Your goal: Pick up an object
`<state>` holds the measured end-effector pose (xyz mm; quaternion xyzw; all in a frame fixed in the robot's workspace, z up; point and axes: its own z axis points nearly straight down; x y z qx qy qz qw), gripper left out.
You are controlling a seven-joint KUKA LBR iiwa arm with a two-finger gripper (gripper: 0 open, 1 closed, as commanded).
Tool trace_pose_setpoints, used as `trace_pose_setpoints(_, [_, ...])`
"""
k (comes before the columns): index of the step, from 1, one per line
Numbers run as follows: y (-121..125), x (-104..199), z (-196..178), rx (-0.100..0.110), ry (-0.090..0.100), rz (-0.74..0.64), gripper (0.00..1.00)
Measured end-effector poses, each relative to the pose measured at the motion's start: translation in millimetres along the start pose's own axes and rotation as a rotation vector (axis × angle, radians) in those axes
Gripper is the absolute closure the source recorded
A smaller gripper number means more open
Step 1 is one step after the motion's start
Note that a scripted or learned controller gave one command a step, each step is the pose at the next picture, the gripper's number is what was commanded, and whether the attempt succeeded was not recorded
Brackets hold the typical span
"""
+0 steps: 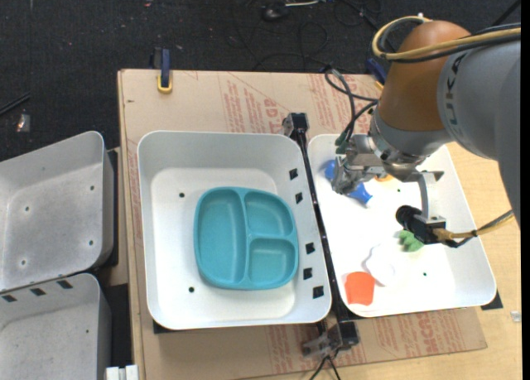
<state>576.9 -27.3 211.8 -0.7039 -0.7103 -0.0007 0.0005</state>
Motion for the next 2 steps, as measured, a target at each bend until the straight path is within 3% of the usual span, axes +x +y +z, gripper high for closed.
trace_pose_setpoints(2, [26.1, 95.9, -4.5, -0.001, -0.001, 0.001, 1.0])
